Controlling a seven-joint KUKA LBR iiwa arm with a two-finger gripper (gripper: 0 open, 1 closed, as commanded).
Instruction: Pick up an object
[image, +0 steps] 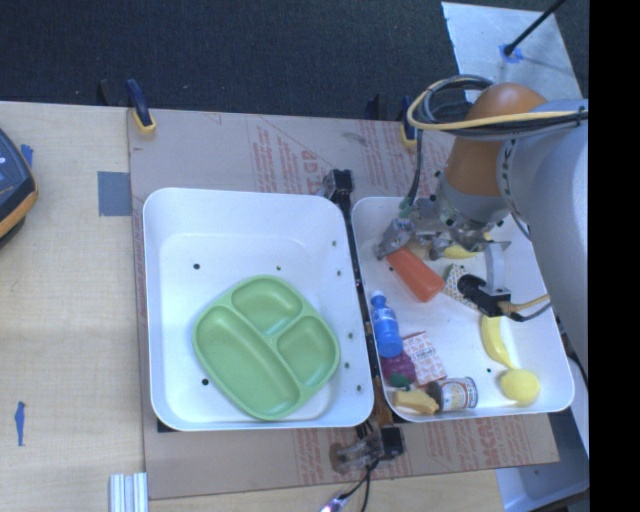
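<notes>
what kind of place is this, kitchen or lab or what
Most likely a robotics lab bench, not a kitchen: a robot arm reaches into two white bins, clamps hold the board, and the food items are toys, like the banana.

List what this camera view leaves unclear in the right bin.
- Hand: the wrist above covers it, so its fingers' state is unreadable.
- Orange object: upper end sits under the hand; contact is unclear.
- Small can: label too small to read.
- Purple item: partly hidden by the blue bottle.
</notes>
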